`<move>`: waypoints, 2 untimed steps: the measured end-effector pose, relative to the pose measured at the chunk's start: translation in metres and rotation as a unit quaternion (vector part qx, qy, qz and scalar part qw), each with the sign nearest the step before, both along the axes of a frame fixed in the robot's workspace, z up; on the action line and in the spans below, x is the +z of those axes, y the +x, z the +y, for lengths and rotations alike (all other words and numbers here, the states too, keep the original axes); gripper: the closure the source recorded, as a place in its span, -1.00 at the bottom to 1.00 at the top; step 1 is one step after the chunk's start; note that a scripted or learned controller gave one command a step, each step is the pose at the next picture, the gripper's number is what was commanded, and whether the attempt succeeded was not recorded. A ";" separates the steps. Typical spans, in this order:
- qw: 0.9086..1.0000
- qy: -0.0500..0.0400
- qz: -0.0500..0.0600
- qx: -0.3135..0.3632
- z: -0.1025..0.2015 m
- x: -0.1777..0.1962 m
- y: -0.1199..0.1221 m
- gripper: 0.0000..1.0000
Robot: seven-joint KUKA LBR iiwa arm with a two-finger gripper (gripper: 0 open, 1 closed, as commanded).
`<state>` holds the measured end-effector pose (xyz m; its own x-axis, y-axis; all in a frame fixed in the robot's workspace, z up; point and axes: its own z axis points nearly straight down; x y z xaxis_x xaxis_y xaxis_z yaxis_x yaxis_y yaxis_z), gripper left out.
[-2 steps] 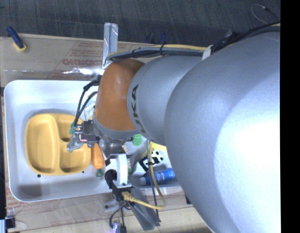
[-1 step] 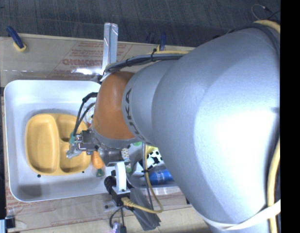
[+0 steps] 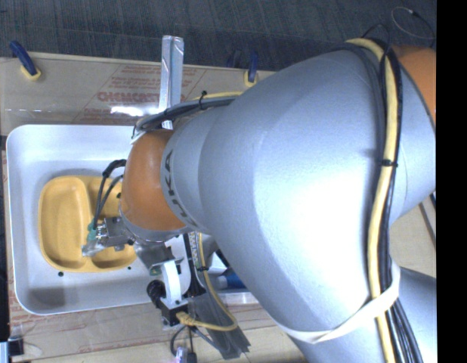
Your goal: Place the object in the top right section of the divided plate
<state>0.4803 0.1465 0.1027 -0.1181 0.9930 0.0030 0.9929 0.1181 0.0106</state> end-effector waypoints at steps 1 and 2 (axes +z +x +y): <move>1.000 -0.002 0.007 -0.021 0.012 0.058 -0.005 -1.00; 0.999 0.005 0.001 0.043 -0.035 -0.004 -0.001 -1.00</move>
<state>0.4788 0.1113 0.0991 -0.2024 0.9792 0.0126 0.9793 0.2023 0.0104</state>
